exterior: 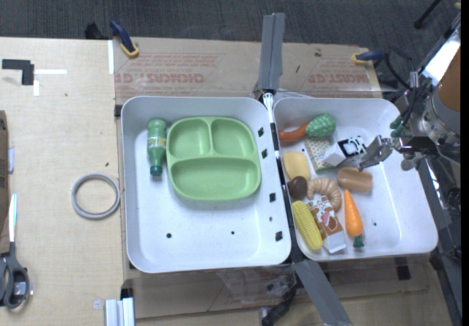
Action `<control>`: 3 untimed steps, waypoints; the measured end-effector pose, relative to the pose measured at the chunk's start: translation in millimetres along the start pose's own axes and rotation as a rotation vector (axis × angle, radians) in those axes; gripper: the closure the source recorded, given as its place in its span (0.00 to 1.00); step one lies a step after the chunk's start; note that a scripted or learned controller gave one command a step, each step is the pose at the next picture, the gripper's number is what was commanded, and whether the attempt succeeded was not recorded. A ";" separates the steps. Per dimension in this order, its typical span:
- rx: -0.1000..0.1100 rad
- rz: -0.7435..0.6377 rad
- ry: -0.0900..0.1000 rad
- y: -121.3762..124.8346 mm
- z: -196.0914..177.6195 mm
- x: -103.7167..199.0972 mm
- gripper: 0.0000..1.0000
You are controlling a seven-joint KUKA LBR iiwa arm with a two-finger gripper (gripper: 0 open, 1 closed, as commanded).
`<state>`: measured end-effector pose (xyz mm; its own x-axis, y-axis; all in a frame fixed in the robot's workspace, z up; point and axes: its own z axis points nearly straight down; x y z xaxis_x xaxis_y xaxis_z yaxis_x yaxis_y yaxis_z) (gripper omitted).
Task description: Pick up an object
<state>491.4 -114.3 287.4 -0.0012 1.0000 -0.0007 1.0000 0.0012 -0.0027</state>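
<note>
We see the bench [58, 134] carrying two white bins side by side: the left bin [198, 244] and the right bin [388, 229]. The arm [440, 112] enters from 3 o'clock, above the right bin's right wall. In the left bin, a green divided plate [214, 158] lies in the upper half, toward 12 o'clock of that bin, and a green bottle [156, 146] lies just beside the plate's 9 o'clock edge. On the bench, at 9 o'clock of the left bin, we see a grey ring [95, 195], and scissors [13, 273] lie at the 8 o'clock corner of the view. The candidate objects are grouped in the left half of the right bin. An ear of corn [306, 224] lies at 7 o'clock of that bin, a snack packet [327, 223] just beside it, and an orange carrot [353, 216] just right of the packet. A bread roll [355, 179] lies near the bin centre, and a pretzel [325, 190] lies at the roll's 9 o'clock. A yellow block [296, 165] and a dark brown ball [297, 187] sit near the left wall. A green strawberry-shaped item [320, 126] and a red-orange pepper [293, 133] lie at 11 o'clock. The gripper [375, 152] hangs just above the bread roll, at its 1 o'clock; we cannot tell how far it is open, and we see nothing held in it.
</note>
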 end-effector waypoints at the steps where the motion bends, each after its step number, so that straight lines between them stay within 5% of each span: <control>1: 0.001 -0.051 0.001 -14.1 115.3 -35.9 0.00; 2: 0.000 -0.051 0.001 -14.0 115.1 -35.8 0.00; 3: 0.000 -0.185 0.002 -14.1 196.7 -54.1 0.00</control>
<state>476.8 -168.6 90.8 -0.1852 0.9827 0.0014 0.9827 0.1852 -0.0021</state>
